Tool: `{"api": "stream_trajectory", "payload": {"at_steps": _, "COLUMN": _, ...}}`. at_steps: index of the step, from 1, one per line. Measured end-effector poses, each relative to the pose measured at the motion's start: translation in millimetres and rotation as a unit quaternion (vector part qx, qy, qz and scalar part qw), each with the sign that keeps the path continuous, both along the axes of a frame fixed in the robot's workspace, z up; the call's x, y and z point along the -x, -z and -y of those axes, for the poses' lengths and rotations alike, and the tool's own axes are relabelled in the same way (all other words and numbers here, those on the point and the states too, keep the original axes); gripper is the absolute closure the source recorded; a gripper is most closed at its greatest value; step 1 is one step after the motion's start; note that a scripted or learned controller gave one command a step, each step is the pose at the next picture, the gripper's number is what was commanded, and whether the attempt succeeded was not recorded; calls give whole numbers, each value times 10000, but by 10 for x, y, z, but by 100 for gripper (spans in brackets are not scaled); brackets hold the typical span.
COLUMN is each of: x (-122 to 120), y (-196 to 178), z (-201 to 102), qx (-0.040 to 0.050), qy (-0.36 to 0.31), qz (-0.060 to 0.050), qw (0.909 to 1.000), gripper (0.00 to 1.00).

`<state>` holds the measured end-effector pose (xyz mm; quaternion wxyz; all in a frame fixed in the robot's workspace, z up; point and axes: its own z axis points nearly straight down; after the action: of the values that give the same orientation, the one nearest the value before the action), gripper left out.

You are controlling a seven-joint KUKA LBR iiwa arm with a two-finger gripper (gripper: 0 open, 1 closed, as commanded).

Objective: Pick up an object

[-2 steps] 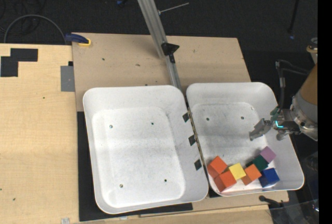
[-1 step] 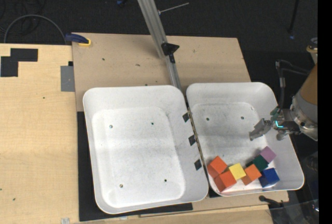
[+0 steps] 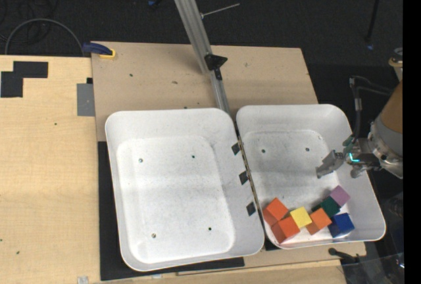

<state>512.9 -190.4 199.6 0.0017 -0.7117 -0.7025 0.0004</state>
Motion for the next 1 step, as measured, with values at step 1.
{"api": "stream_trajectory", "payload": {"at_steps": 1, "x": -1110, "y": 1108, "z": -33, "qx": 18, "qy": -76, "qz": 38, "qw": 10000, "gripper": 0}}
